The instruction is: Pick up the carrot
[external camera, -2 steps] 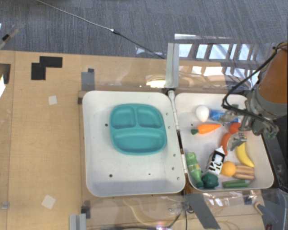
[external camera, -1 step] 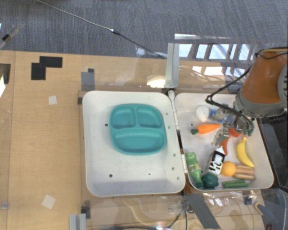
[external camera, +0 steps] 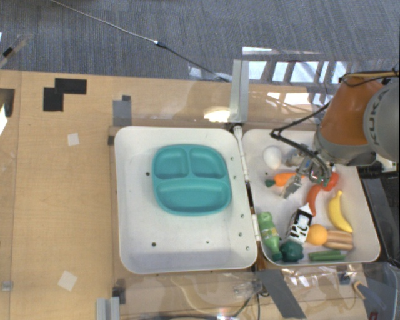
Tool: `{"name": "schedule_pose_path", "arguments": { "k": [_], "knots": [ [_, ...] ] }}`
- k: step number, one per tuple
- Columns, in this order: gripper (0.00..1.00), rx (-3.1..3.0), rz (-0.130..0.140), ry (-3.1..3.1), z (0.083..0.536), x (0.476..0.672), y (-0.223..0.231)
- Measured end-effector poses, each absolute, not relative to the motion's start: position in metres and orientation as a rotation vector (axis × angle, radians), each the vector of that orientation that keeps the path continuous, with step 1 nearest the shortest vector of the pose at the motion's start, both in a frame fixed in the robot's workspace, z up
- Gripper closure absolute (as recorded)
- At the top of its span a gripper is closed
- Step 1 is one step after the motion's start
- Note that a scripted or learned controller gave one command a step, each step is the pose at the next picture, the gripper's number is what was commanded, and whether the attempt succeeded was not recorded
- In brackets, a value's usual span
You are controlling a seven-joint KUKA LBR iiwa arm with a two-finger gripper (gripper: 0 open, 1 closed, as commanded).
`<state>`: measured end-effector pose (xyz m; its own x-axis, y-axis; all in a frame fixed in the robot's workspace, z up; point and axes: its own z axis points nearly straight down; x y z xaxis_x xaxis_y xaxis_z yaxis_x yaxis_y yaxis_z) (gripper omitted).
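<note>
- Spreading across most of the view, the wooden bench carries two shallow white bins side by side; grey carpet lies beyond its far edge, and black squares mark its far-left corner.
- The left bin holds one teal divided plate, lying flat near the bin's middle, with three compartments.
- The right bin is crowded with toy food, and the arm, grey with an orange band, reaches over its far right part.
- The claw hangs over the middle of the right bin, fingers slightly parted, just beside the carrot; whether they touch it I cannot tell, and nothing is seen between them.
- A yellow banana lies toward the right wall, with an orange fruit and a tan sausage-like piece nearer the front.
- A green bottle-like piece and a dark green vegetable sit in the front-left corner.
- The carrot, orange with a green top, lies left of the claw, just in front of a white egg-like ball.
- A small black-and-white carton leans between the carrot and the orange fruit.
</note>
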<state>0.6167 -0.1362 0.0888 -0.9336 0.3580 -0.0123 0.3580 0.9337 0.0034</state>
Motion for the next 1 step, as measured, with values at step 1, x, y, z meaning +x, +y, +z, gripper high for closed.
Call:
{"name": "schedule_pose_path", "arguments": {
  "k": [1],
  "knots": [
    [0.00,0.984,0.004,2.973,0.0885,0.6124,-0.1095]
  ]
}}
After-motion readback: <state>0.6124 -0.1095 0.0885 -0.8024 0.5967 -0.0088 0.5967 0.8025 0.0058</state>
